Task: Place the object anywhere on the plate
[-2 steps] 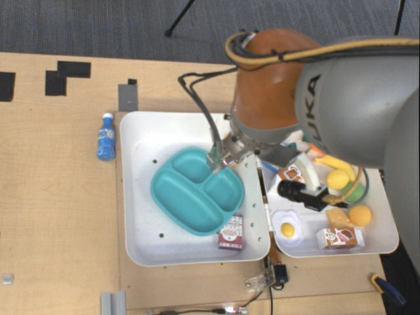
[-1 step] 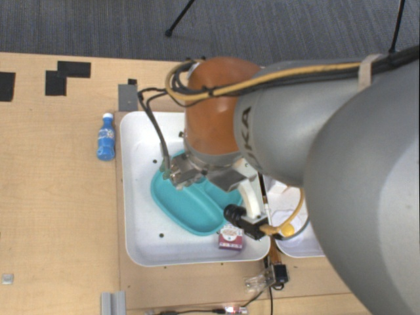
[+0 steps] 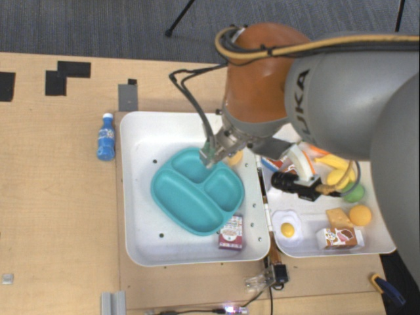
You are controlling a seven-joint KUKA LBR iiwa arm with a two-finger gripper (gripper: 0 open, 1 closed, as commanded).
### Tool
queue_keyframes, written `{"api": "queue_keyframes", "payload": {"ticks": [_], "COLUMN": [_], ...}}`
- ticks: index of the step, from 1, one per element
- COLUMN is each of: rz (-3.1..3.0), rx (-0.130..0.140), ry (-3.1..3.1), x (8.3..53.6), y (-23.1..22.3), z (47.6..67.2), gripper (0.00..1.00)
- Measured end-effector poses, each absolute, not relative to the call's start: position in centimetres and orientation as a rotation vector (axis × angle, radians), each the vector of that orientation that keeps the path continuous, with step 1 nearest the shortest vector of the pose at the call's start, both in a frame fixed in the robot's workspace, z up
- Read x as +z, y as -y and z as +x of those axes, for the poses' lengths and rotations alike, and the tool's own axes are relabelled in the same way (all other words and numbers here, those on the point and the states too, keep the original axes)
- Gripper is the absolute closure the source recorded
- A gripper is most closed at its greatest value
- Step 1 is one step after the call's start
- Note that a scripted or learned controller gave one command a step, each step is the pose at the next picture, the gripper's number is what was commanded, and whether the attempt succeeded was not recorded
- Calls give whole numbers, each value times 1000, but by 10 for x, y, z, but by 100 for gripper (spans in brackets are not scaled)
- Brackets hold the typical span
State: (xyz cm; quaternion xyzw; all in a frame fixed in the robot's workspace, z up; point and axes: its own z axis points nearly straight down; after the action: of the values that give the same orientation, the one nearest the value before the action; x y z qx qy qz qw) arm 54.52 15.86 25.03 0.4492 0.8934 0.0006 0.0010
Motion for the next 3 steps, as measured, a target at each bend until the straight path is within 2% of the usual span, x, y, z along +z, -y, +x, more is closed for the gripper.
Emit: {"api": "queue_keyframes", "payload": {"ticks": [1,2,3], "rz": [1622,1048,945], "rx": [1,2,3], "ry": [-2691,-2959,-2994], "x": [200,216,219], "y": [-214,-161,-201], "z": [529,552,544], "gripper": [100,100,100]}}
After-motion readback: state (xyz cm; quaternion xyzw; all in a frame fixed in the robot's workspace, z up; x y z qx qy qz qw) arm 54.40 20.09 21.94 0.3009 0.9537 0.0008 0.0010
